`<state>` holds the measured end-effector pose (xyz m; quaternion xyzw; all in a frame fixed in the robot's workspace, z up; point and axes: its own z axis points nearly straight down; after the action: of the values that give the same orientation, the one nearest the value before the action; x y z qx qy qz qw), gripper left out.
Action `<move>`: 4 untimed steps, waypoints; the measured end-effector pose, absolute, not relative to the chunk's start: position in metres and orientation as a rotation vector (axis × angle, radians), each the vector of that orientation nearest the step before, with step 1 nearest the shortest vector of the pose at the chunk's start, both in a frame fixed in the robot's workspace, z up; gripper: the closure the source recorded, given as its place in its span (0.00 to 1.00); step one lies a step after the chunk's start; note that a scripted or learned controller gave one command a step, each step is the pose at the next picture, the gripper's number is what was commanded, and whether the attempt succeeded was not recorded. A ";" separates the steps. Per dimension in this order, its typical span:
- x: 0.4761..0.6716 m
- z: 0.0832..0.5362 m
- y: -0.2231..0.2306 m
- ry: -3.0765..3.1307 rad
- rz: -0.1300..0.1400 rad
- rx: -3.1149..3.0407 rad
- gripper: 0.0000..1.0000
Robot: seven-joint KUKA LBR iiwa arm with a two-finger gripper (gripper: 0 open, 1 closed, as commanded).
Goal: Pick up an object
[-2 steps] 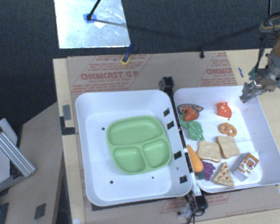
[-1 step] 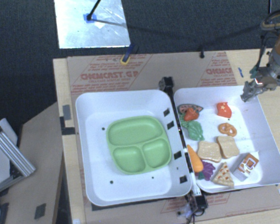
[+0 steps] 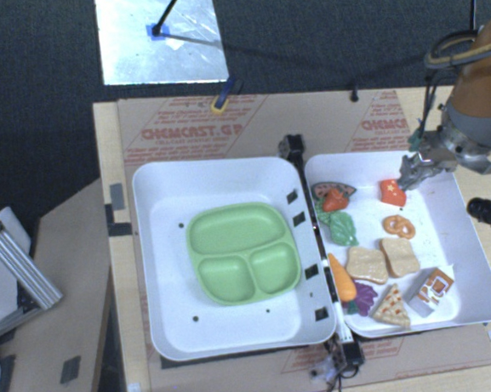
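White plastic formed both bins on the surface. The left bin contained a green divided tray at its centre. The right bin contained toy foods: a red piece toward 12 o'clock, a pretzel just below it, two bread slices at the centre, a green leafy item at 9 o'clock, a sliced-tomato piece at 10 o'clock, a carrot and a purple item at 7 o'clock, a pizza slice at 6 o'clock, and a small carton at 5 o'clock. The gripper was positioned at the bin's 1 o'clock area, just beside the red piece on its upper right. Whether the jaws were released or clenched could not be told; nothing was seen between them.
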<state>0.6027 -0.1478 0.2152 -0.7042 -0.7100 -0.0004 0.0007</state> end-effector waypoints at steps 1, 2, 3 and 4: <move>0.578 0.226 -0.101 -2.231 -0.003 -2.212 1.00; 0.556 0.230 -0.057 -2.229 -0.001 -2.211 1.00; 0.534 0.226 0.000 -2.230 -0.002 -2.208 1.00; 0.542 0.220 0.035 -2.231 -0.003 -2.212 1.00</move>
<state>0.5424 0.0346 0.2197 -0.7042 -0.7100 -0.0011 0.0000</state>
